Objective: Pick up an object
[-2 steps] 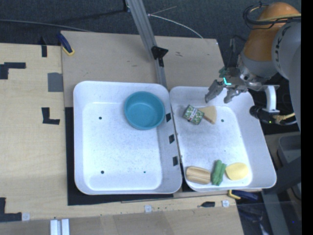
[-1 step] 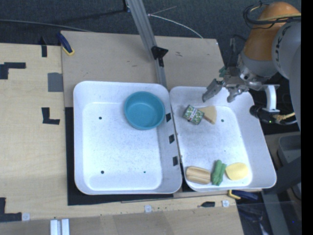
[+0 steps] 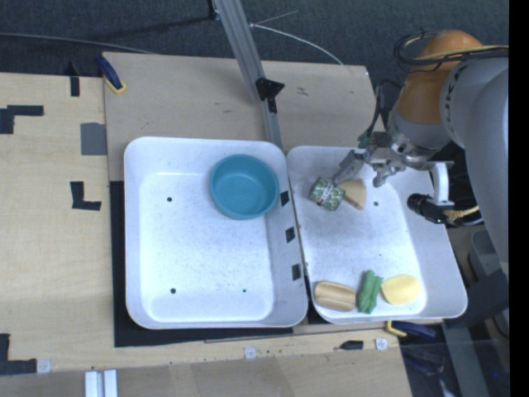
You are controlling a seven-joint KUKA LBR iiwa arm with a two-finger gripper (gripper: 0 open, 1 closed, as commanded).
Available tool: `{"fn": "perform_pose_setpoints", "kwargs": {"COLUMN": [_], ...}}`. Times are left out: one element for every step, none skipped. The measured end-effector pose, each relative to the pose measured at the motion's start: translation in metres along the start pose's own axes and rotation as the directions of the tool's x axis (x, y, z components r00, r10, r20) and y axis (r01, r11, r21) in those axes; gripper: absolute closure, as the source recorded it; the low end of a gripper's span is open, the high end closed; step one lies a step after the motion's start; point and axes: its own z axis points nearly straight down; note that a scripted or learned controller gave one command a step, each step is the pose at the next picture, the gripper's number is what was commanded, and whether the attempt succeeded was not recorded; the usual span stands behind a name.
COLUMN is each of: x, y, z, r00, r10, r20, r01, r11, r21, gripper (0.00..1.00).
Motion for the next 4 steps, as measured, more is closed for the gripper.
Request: {"fn": "perform_pose_setpoints", "kwargs": {"x": [-0.001, 0.001, 0.000, 0.006], "y": [0.004, 0.000, -0.002, -0.006], "z": [0.047, 0.041, -0.002, -0.047], "r00": [1.000, 1.000, 1.000, 1.000], "r10": [-0.002, -0.002, 0.000, -0.001], "r20": [0.007, 0.001, 0.000, 0.000], "r01": [0.002, 0.002, 0.000, 0.001], "r11": [1.000, 1.000, 1.000, 1.000], "r21": [-0.020, -0.005, -0.009, -0.011], "gripper": [0.00, 1.00, 1.00, 1.00]}}
